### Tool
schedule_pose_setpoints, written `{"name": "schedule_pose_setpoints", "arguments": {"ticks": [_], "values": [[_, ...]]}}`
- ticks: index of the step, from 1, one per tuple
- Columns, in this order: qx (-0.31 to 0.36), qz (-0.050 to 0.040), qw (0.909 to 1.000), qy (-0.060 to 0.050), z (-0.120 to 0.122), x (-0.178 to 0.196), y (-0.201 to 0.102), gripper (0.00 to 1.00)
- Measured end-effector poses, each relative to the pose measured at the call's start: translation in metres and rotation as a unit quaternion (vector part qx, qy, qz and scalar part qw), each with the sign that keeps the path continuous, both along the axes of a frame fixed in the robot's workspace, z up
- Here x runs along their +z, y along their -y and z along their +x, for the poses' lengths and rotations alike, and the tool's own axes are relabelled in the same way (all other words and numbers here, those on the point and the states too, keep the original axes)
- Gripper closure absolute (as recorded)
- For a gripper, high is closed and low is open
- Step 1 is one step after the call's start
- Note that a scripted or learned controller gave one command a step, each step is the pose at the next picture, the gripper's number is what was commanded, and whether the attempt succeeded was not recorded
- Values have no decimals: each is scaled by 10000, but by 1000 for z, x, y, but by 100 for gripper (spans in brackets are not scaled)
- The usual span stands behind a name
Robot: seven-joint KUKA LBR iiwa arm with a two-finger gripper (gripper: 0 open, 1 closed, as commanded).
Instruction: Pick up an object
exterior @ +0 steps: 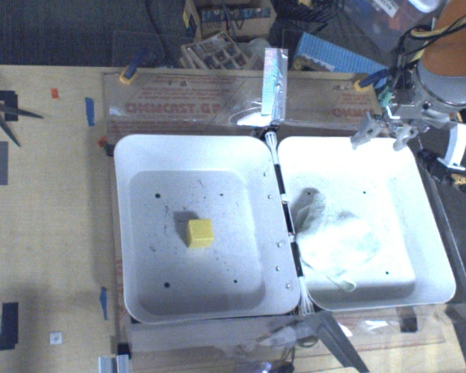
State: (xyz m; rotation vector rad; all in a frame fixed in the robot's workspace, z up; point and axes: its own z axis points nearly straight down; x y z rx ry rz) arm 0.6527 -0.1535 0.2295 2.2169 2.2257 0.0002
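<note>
Gripper, finger spread not discernible, hung well apart from the yellow block. Block judged light, rigid; grasp across opposite flat faces.

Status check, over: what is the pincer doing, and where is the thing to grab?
Pincer above right bin's far edge, holding nothing. Yellow block in left bin, untouched. Nothing around it.
</note>
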Motion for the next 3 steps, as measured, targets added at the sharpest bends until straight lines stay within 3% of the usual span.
{"name": "schedule_pose_setpoints", "arguments": {"ticks": [1,2,3], "values": [[774,-3,9970,6,-32,-102,-44,0],[740,-12,9973,33,-31,-91,-40,100],[13,7,10000,-11,-59,-93,-25,100]]}}
